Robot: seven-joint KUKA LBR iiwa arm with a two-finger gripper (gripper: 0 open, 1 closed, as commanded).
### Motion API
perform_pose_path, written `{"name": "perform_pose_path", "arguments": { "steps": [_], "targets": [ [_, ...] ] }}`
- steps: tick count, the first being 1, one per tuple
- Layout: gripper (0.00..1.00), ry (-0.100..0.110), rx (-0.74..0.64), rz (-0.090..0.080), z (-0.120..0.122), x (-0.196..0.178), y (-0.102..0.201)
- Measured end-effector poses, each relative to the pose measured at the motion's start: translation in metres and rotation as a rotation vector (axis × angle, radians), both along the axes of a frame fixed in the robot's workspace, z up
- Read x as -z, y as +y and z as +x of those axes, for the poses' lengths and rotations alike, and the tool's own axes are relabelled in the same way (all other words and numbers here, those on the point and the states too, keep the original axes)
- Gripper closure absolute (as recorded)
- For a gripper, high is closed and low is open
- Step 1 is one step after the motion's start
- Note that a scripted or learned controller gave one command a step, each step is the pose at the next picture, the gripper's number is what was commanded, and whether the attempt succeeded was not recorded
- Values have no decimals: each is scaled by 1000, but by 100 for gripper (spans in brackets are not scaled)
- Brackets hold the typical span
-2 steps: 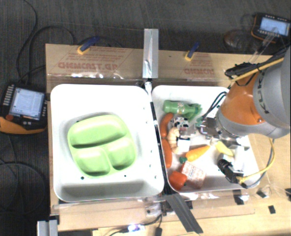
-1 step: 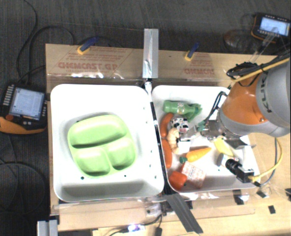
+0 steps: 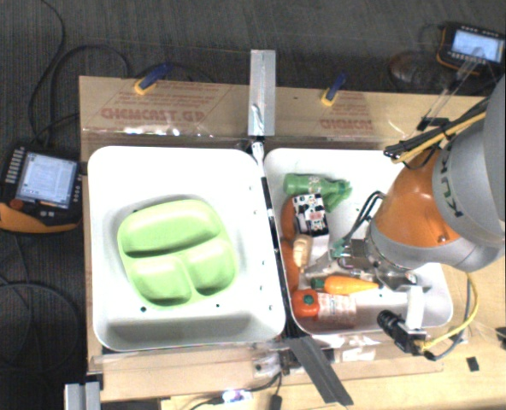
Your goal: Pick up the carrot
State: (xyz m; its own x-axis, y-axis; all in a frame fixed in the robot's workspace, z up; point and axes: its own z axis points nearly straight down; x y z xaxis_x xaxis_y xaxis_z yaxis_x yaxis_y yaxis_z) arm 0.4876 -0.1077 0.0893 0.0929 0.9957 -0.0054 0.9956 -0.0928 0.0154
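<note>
The carrot (image 3: 354,285), orange with a small green end on its left, lies flat across the lower middle of the right bin (image 3: 444,310). My gripper (image 3: 338,267) reaches down from the right, and its tip is right over the carrot's left half, at or just above it. The wrist and its orange band hide the bin's right side.
The right bin also holds a green item (image 3: 314,186) at the back, a black-and-white piece (image 3: 309,213), a beige piece (image 3: 301,250), a long orange piece (image 3: 288,229) along the left wall and a red-orange bottle (image 3: 326,307) at the front. A green divided plate (image 3: 178,250) lies in the left bin (image 3: 99,229).
</note>
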Motion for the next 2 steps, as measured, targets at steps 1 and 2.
{"name": "perform_pose_path", "arguments": {
  "steps": [1,2],
  "targets": [
    [0,4,145,11,0,1,-21],
    [0,1,140,2,-1,0,2]
  ]
}}
